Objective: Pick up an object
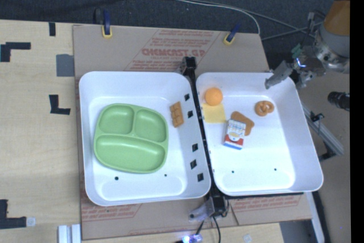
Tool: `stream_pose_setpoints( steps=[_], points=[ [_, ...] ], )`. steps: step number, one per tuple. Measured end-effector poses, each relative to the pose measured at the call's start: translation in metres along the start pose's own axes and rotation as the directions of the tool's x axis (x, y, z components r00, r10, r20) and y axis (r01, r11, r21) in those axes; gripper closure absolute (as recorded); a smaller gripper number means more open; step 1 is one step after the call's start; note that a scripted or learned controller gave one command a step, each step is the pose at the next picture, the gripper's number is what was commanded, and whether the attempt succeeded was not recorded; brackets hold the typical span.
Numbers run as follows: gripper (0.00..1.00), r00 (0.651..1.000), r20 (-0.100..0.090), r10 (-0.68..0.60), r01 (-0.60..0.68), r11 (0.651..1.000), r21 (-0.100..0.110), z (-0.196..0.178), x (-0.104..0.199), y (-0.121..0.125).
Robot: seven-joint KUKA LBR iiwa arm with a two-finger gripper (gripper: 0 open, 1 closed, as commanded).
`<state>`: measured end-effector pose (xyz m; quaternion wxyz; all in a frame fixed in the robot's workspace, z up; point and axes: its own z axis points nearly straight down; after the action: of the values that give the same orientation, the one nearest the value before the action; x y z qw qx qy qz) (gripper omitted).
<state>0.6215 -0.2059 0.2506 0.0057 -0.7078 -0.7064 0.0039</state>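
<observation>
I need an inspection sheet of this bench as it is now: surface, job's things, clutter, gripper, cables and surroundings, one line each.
Surface: cardboard sheet on a wooden bench, bearing the left bin and the right bin side by side.
Job's things: right bin holds an orange ball, a yellow block, a small pretzel-like ring, a brown piece and a small carton; left bin holds a small brown waffle piece.
Clutter: green divided plate in the left bin.
Gripper: gripper hovers over the right bin's upper right corner, holding nothing.
Cables: black cable crosses the dark floor.
Surroundings: two yellow clamps on the cardboard's far edge.
</observation>
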Motion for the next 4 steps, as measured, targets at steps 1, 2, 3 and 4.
stream_pose_setpoints(
  steps=[1, 2, 3, 4],
  points=[
    [0.00, 1.000, 0.003, -0.003, 0.003, 1.000, -0.012, -0.008, 0.001, 0.002],
    [0.00, 1.000, 0.003, -0.003, 0.003, 1.000, -0.007, 0.056, 0.000, 0.007],
    [0.00, 1.000, 0.002, -0.004, 0.004, 1.000, -0.007, 0.118, 0.006, 0.011],
    [0.00, 1.000, 0.009, -0.005, 0.006, 1.000, -0.023, 0.164, 0.006, 0.015]
  ],
)
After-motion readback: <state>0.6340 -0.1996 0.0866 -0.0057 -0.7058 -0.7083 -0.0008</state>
